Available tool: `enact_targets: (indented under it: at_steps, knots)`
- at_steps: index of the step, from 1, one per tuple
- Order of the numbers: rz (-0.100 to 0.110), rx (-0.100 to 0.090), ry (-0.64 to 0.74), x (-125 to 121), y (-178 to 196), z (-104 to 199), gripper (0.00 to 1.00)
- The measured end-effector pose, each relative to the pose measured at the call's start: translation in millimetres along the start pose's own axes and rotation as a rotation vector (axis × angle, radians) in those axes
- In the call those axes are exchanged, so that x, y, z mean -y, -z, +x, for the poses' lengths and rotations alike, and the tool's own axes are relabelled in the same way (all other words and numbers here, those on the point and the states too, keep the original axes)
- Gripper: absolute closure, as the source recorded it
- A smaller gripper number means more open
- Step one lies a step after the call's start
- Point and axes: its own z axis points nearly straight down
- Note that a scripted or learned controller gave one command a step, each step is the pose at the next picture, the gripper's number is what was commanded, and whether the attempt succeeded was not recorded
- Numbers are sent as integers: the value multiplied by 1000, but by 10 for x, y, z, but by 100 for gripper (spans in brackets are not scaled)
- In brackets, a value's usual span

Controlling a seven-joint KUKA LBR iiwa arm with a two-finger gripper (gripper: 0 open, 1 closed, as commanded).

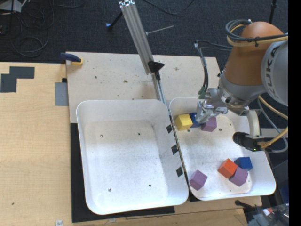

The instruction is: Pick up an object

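My pincer (205, 116) hangs over the right bin's (263, 189) upper left corner, just above a purple cube (209, 124) beside a yellow cube (183, 122). I cannot tell how wide it stands.

left bin (89, 126): lying open | right bin (268, 185): blocks crowding top-left and bottom corners, middle staying free | slanted rail (141, 41) crossing desk's (108, 74) top edge
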Motion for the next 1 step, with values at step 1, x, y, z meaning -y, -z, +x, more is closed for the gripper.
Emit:
enact_targets:
  at_steps: [1]
  knots:
    - [4, 0, -1, -19, -148, 566, 100]
